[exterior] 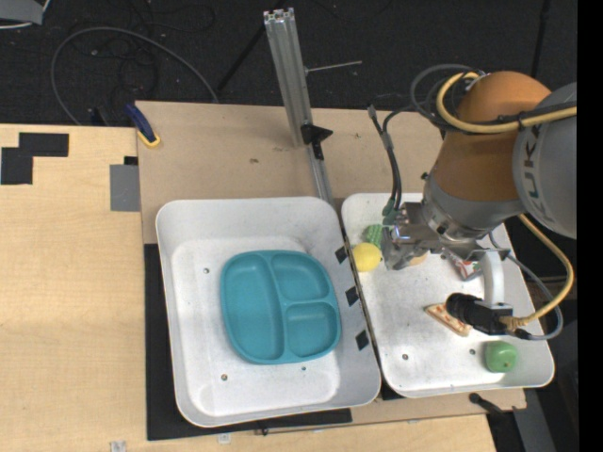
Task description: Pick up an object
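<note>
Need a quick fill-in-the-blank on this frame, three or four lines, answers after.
1. The teal divided tray lies in the ____ bin.
2. The yellow ball sits at the right bin's ____ edge.
3. The green object near the right bin's front corner lies ____ from the hand.
4. The tray has ____ compartments.

Missing words: left; left; apart; three

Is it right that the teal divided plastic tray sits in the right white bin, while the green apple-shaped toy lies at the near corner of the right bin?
Not quite. The camera view shows the teal divided plastic tray in the left white bin, not the right one. The rest holds: the green apple-shaped toy lies at the near corner of the right white bin.
</note>
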`<state>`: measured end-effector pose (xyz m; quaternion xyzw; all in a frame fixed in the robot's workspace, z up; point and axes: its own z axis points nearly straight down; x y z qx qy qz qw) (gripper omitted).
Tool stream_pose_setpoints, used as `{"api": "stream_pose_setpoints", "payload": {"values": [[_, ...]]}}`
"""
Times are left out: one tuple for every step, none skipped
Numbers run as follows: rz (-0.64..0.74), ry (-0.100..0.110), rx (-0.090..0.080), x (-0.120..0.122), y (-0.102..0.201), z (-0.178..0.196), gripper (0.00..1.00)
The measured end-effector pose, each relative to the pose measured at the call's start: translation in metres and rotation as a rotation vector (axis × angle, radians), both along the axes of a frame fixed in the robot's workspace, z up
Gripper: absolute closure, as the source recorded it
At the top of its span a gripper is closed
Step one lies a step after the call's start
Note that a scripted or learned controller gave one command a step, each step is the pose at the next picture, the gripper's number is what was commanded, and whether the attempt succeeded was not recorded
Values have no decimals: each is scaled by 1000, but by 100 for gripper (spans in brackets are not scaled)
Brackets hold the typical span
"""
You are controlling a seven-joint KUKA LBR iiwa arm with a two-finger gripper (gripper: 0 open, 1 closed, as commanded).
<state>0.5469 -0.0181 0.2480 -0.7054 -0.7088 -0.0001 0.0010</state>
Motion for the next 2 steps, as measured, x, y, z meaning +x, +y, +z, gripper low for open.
{"api": "stream_pose_setpoints", "payload": {"values": [[0,2,-1,18,44,-15,100],[0,1,0,33,103,-13,100]]}}
